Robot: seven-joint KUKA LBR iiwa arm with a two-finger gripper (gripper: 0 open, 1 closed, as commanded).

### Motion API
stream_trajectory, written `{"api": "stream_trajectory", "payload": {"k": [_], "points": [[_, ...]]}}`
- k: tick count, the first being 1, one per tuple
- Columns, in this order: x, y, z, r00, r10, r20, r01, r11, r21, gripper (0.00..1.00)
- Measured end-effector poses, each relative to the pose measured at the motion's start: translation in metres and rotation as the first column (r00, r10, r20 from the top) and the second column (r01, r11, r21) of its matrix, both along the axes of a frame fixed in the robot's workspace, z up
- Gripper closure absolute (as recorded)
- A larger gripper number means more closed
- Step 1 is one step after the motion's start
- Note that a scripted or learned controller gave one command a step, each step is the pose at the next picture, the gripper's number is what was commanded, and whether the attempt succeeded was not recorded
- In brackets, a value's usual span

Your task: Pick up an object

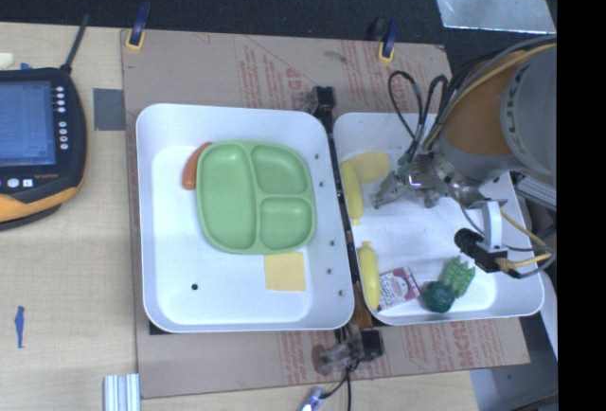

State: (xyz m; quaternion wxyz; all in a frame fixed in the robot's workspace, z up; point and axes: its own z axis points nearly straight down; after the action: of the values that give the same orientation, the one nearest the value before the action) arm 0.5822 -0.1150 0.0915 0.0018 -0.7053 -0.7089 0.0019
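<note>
Now the arm [492, 125] hangs over the right bin [417, 234].
Nearby lie a yellow banana [367, 275] and green broccoli [448, 284]; the fingers [402, 184] look blurry, so I cannot tell.

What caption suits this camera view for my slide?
Robot hand poised over right bin of toy food; green plate in left bin.

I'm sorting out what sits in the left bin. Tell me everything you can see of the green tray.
The green tray is a pale green, plastic-looking divided plate with rounded corners and three compartments: one long one on its left, two smaller ones on its right. It lies flat, turned slightly, in the left bin. An orange item pokes out from under its upper-left edge, and a yellow square lies just by its lower edge.
</note>
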Motion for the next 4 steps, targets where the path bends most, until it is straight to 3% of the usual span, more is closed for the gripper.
{"api": "stream_trajectory", "payload": {"k": [1,2,3,4], "points": [[0.061,0.016,0.001,1.000,-0.002,0.003,0.002,1.000,0.001,0.00],[0.074,-0.077,0.001,1.000,-0.004,0.003,0.004,1.000,-0.001,0.00],[0.029,-0.009,0.000,1.000,0.001,0.001,-0.001,1.000,0.000,0.00],[0.074,0.022,0.001,1.000,-0.001,0.003,0.001,1.000,0.001,0.00]]}}
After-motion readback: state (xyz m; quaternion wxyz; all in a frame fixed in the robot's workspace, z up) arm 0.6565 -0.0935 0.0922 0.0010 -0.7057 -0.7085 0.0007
